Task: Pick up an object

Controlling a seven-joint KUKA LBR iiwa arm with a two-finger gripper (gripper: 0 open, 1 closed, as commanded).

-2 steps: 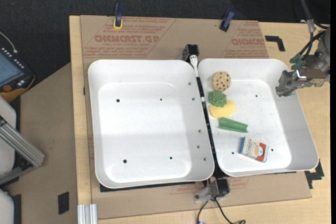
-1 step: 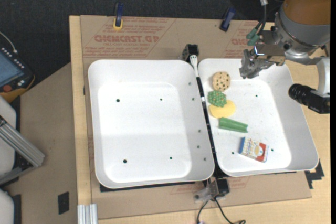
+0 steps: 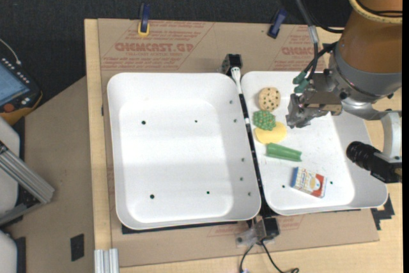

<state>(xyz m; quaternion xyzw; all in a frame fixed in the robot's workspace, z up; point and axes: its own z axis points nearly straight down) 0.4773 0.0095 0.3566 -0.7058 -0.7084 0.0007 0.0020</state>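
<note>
Over the right bin [image 3: 345, 192], gripper [image 3: 298, 117] hovers just right of the cookie [image 3: 270, 98], green piece [image 3: 264, 119] and yellow piece [image 3: 271, 134]; can't tell finger state, nothing visibly grasped, so pick still pending.

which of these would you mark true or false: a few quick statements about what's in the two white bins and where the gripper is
1. The round tan cookie with dark chips lies in the right white bin. True.
2. The long green stick-shaped object lies in the left white bin. False: it lies in the right bin, below the yellow piece.
3. The small blue, white and red carton lies nearer the front edge of its bin than the cookie does. True.
4. The gripper hangs over the left bin. False: it is over the right bin, just right of the bumpy green piece.
5. The cookie is held between the gripper's fingers. False: it lies apart from the gripper, to its left.
</note>
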